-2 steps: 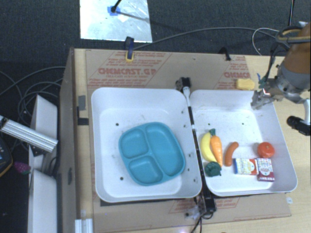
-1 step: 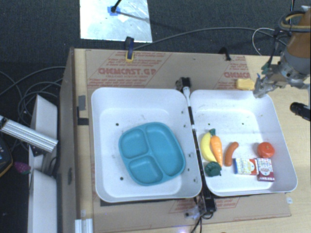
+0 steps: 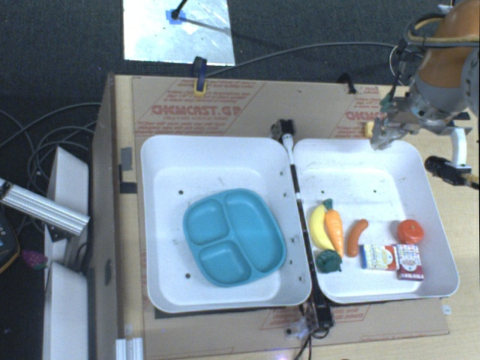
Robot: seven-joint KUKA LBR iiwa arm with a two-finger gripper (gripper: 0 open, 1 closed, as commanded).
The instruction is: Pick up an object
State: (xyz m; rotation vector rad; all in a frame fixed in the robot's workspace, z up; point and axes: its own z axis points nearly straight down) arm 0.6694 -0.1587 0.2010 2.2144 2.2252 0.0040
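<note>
The right bin (image 3: 352, 172) holds several small items near its front: a yellow banana (image 3: 319, 226), an orange carrot (image 3: 334, 232), a small sausage (image 3: 356, 236), a dark green piece (image 3: 328, 261), a red tomato (image 3: 410, 232) and a red-and-white carton (image 3: 392, 259). My gripper (image 3: 380, 139) hangs over the bin's back right rim, well behind all of them, with nothing visibly held. The arm (image 3: 446, 58) comes in from the upper right.
The left bin (image 3: 169, 171) holds a blue divided plate (image 3: 234, 236). A black clamp (image 3: 285, 130) sits at the back where the bins meet. Cardboard lies under both bins, and cables and metal parts lie at the far left.
</note>
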